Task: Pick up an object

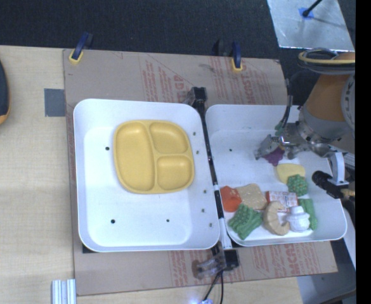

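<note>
My gripper (272, 148) is low over the upper middle of the right bin (236, 128), with the grey arm and its orange band coming in from the right. A small purple object (273, 158) lies directly under the gripper's tip, partly hidden by it; whether it is gripped is unclear. Just right of and below it sits a pale yellow piece (290, 171), and beside that a green broccoli-like piece (297, 184).
Along the right bin's front lie a red piece (230, 199), a tan slice (252, 196), a green bunch (245, 221), a round bagel (275, 219), a small white bottle (299, 220) and a packet (281, 199). The left bin (96, 189) holds a yellow divided plate (153, 156).
</note>
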Controlling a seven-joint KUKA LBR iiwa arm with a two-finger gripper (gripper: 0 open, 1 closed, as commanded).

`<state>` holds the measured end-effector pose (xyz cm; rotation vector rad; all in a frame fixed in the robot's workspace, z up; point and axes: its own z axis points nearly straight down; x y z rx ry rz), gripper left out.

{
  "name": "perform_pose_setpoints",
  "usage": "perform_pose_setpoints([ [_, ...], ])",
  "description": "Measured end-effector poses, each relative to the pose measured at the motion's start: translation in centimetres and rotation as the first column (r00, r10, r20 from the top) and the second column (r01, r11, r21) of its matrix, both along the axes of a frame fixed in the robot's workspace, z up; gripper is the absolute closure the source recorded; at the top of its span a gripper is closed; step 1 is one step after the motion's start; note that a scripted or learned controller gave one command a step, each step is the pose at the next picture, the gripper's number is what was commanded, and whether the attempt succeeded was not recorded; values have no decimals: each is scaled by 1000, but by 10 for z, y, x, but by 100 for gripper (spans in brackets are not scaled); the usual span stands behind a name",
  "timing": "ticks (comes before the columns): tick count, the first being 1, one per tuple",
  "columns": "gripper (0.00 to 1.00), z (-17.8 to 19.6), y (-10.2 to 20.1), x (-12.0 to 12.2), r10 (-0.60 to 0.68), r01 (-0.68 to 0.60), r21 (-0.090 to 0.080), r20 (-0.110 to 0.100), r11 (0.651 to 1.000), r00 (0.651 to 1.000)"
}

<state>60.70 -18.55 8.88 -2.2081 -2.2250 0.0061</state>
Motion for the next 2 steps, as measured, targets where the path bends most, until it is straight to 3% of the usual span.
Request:
perform_pose_setpoints([
  [1,100,14,-3,1,0,0,-3,3,1000,1000],
  [2,0,14,-3,1,0,0,-3,2,1000,1000],
])
